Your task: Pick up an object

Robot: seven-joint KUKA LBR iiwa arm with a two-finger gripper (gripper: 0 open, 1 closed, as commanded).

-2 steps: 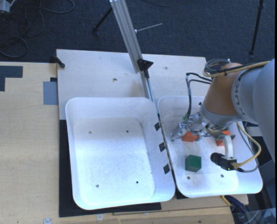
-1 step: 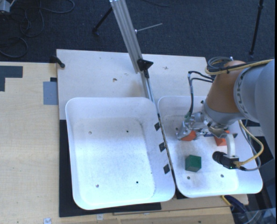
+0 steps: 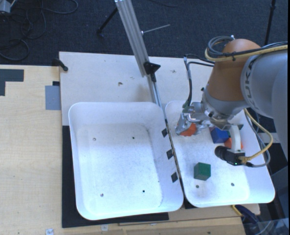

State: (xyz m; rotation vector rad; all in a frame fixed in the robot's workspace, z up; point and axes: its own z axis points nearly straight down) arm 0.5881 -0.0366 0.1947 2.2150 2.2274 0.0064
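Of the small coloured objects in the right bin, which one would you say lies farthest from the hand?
The green block, alone in the right bin toward its near edge. The orange object and blue object sit up by the hand.

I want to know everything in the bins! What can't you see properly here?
- Orange thing, camera view: mostly covered by the end effector, shape unclear.
- Blue block: partly hidden under the arm.
- End effector's grip: too small and cluttered to judge.
- Green cube: plainly visible.

Two white bins (image 3: 115,112); green cube (image 3: 202,171) (one).
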